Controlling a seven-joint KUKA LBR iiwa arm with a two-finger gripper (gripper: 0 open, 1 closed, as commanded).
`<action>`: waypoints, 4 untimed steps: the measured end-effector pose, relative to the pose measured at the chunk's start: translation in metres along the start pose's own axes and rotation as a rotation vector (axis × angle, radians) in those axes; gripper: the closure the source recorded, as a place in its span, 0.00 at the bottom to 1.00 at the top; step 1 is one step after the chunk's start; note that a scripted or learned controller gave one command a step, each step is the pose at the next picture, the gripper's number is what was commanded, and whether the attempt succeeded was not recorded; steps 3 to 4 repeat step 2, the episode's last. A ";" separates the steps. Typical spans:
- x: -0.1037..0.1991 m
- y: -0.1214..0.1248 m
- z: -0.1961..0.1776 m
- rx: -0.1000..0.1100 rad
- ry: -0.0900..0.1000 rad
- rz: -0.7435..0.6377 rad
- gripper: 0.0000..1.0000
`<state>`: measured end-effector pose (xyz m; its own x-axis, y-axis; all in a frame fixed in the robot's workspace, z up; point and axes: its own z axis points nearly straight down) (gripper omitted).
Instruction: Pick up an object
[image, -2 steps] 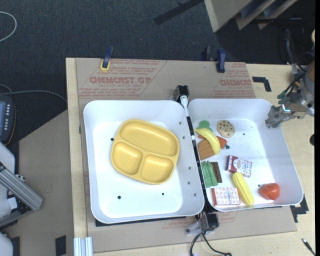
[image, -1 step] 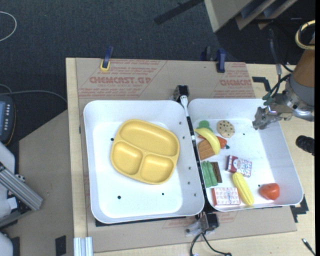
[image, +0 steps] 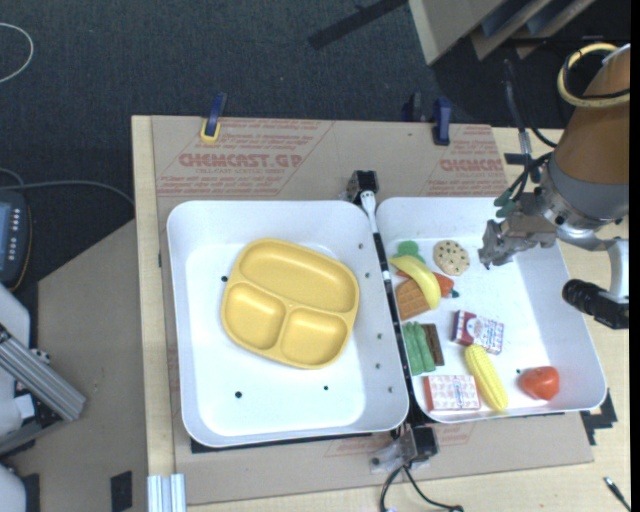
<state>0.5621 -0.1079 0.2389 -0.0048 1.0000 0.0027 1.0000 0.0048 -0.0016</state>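
Note:
My gripper (image: 497, 250) hangs over the right bin (image: 560, 300), near its upper right part, with nothing seen between its fingers. To its left lies a cookie (image: 451, 257). Below that are a banana (image: 419, 279), a brown bread slice (image: 412, 298), a small red and white carton (image: 477, 331), a green and brown bar (image: 421, 346), a corn cob (image: 485, 376), a pink and white box (image: 451, 392) and a red tomato (image: 540, 382). A green piece (image: 407, 249) sits by the banana's top.
The left bin (image: 200, 390) holds a yellow divided plate (image: 290, 302). Cardboard (image: 270, 150) lies under both bins, with clamps at its far edge. Open white floor lies in the right bin along its right side.

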 end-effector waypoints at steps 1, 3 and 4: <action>0.044 -0.012 -0.002 0.001 0.000 0.000 1.00; 0.093 -0.035 0.011 0.003 0.000 0.001 1.00; 0.093 -0.035 0.011 0.003 0.000 0.001 1.00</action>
